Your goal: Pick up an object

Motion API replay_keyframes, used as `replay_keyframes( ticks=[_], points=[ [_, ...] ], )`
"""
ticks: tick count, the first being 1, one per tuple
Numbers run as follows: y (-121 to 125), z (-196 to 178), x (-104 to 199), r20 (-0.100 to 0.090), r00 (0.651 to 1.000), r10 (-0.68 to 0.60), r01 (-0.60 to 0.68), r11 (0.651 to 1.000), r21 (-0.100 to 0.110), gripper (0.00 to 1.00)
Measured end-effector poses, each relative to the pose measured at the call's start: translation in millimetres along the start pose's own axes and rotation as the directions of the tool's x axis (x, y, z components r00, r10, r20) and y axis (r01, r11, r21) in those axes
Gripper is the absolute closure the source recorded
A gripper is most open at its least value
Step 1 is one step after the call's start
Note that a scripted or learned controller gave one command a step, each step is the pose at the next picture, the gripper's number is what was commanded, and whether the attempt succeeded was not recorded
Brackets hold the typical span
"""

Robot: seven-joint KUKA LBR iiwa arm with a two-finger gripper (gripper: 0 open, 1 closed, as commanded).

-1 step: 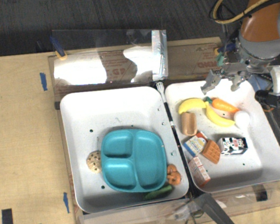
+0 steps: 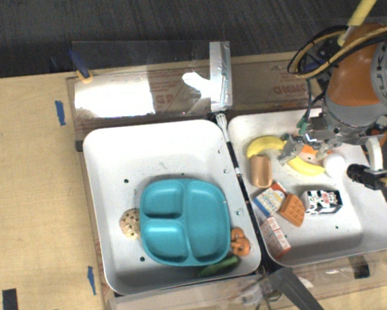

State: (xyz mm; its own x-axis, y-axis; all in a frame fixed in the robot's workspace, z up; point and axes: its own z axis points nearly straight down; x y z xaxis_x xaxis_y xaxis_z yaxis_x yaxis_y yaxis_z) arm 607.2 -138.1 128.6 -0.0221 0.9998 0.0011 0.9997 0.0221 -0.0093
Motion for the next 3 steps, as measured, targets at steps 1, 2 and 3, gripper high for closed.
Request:
replay_keyframes(
  ticks=[1, 2, 3],
  points=[
    [22, 42, -11, 0.003, 0.988, -0.158, 0.158, 0.987, -0.012, 0.00],
    [40, -63, 62, 0.004, 0.988, -0.156, 0.156, 0.987, -0.022, 0.00],
    [15, 25, 34, 0.005, 0.981, -0.195, 0.195, 0.981, -0.014, 0.00]
  ],
)
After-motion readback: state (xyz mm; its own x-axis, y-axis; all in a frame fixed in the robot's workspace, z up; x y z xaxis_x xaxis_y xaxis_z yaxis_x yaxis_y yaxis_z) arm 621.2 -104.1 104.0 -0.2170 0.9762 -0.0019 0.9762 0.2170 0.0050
